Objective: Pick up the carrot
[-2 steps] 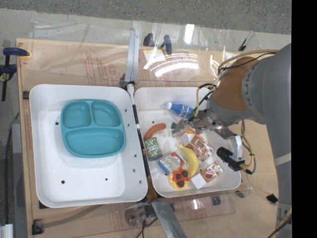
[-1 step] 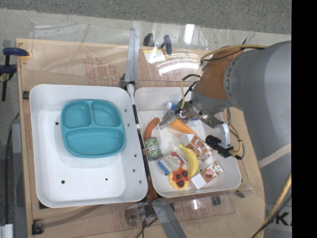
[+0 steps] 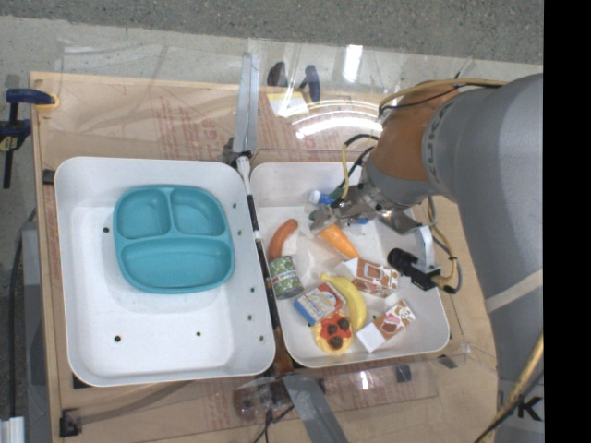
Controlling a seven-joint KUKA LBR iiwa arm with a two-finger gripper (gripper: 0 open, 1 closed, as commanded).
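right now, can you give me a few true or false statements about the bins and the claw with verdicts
1. The teal plate lies in the left bin. True.
2. The carrot lies on the teal plate. False: it lies in the right bin, just below the claw.
3. The banana lies in the right bin. True.
4. The green can stands in the left bin. False: it is in the right bin, near the wall between the bins.
5. The claw hangs over the left bin. False: it is over the right bin.
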